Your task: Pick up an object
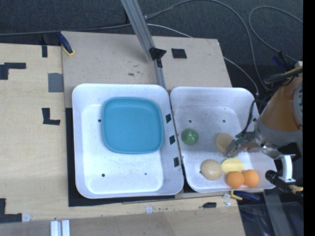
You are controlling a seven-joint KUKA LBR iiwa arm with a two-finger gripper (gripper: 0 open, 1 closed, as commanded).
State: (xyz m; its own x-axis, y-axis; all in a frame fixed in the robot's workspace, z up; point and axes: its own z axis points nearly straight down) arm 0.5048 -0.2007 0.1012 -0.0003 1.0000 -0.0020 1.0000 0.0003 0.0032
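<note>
Bins sit side by side on the wooden bench (pixel 123 58): the left bin (pixel 88 181) holds a turquoise square plate (pixel 132 125) lying flat in its upper half, and the right bin (pixel 206 100) holds a handful of small rounded things. A green ball (pixel 189 136) rests near the right bin's left wall, roughly mid-height. Toward the lower right corner a cluster gathers: a beige egg-shaped object (pixel 211 169), a yellow lemon-like piece (pixel 232 165) just beside it on the right, and two orange balls (pixel 243 179) touching each other below the yellow piece, against the bin's lower rim. A tan rounded object (pixel 224 142) lies above the yellow piece, near the right wall. The grey arm with its orange band (pixel 283 109) reaches in from the right, and the gripper (pixel 236 146) is down inside the right bin, its tip right at the tan rounded object's right side, just above the yellow piece. Whether the claw is spread or pressed together cannot be told from this view, nor whether it pinches anything. A grey metal pole (pixel 140 21) slants across the bench above the bins, and cables (pixel 231 14) loop over the dark floor behind.
</note>
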